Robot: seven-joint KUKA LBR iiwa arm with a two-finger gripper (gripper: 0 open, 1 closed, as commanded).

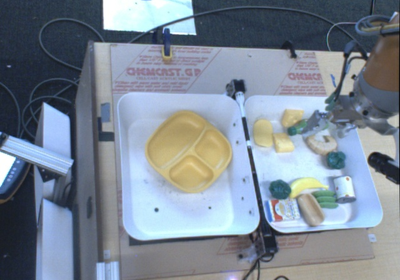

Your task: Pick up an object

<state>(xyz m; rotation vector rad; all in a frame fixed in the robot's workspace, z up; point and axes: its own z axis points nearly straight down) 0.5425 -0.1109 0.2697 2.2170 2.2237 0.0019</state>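
Note:
The right bin (369, 210) holds several toy foods. At its back lie a yellow chunk (292, 116), a green piece (297, 127), a pale yellow slice (263, 133) and a yellow wedge (284, 143). A beige ring-shaped pastry (322, 144) and a dark green sprig (335, 160) lie by the right wall. My gripper (320, 120) hangs low over the back right of this bin, just right of the green piece and above the pastry. I see nothing held in it.
Near the front of the right bin are a broccoli (280, 189), a banana (308, 184), a pea pod (324, 199), a bread roll (310, 209), a small carton (284, 210) and a can (344, 189). The left bin (134, 210) holds a yellow divided plate (189, 150).

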